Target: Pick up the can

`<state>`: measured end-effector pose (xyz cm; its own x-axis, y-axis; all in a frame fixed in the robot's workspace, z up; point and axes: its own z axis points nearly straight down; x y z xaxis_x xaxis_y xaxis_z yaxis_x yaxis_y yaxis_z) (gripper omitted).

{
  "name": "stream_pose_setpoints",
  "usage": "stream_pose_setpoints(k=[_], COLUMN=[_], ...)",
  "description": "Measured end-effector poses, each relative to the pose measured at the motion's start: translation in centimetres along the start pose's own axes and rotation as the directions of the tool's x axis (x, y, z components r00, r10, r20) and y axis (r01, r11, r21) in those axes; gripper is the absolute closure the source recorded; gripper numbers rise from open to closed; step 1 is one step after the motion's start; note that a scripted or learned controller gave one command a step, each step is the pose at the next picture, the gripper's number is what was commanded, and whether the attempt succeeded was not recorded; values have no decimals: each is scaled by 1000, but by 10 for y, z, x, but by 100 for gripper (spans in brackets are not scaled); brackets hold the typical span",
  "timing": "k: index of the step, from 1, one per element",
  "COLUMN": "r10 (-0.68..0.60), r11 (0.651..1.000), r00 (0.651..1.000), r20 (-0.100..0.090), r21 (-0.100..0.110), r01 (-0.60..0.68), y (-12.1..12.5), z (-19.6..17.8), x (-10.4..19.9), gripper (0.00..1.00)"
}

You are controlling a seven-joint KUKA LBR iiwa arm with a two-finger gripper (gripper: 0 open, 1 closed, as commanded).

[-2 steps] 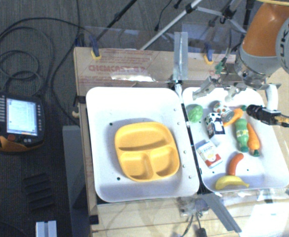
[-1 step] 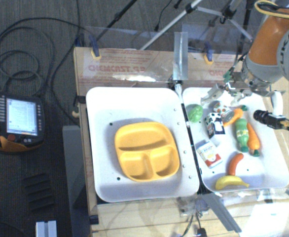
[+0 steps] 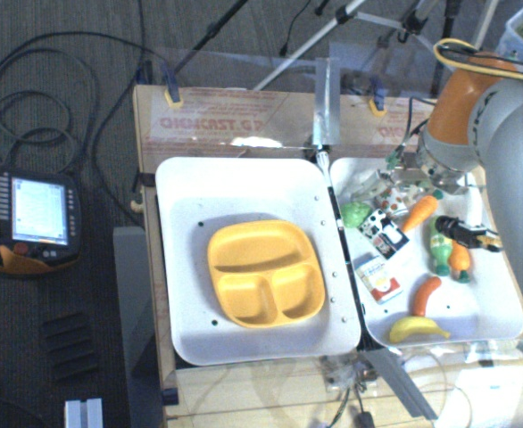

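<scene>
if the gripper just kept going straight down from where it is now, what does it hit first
Probably the clutter at the back of the right bin: the gripper hangs over pale wrapping, beside the carrot. Depth is unclear from this slanted view.

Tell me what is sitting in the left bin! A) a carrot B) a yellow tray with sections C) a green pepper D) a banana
B, since the yellow tray with its divided sections lies in the middle of the left bin, while the banana and carrot lie in the right bin.
</scene>
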<state>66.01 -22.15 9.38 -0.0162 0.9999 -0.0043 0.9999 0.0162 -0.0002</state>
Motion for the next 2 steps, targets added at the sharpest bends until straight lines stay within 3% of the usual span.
stream_pose_setpoints(k=[1,2], r10=[-1,184], r11=[1000,983], r00=[1000,983], r20=[3,-2], r21=[2,2], r01=[1,-184], y=[0,8], z=[-8,-114], x=[0,25], gripper=[100,100])
